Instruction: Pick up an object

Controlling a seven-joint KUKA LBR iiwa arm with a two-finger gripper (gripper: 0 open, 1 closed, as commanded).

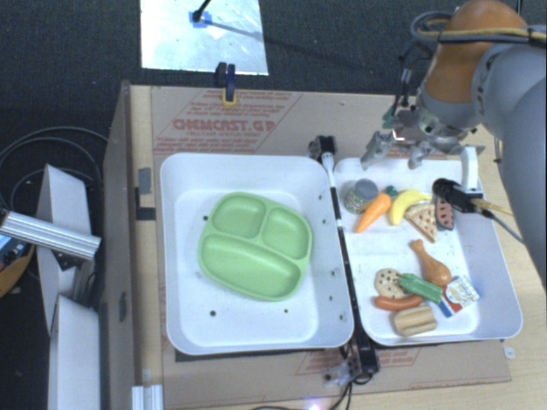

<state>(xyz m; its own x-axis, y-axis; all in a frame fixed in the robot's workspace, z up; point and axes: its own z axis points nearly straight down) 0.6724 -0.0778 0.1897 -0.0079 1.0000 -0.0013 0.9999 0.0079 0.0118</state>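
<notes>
The claw hangs with fingers spread and nothing between them at the far edge of the right white bin; the orange plastic carrot lies just nearer.

Light even and fairly bright over the 2 white bins; their floors run near overexposed. Strong glare on the foil sheet beyond the bins. Floor around the bins dim, detail lost. Shadows soft, short. Slight overall softness, coarse grain; arm above the right bin mildly blurred.
</notes>
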